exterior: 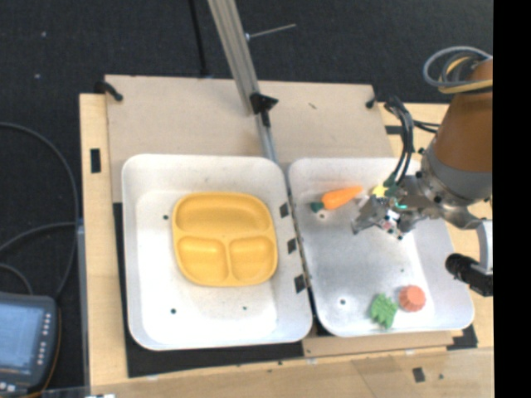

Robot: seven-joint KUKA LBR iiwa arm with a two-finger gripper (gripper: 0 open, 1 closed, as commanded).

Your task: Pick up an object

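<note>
Even overhead light, soft shadows, slight blur.

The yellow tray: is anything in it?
Empty. All three compartments of the tray show bare yellow; the carrot lies in the other bin.

Dark carpet floor, wooden bench

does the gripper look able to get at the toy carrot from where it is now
Probably yes. The carrot lies in the open in the right bin, just left of the gripper, with nothing lying between them or on top of it.
</note>
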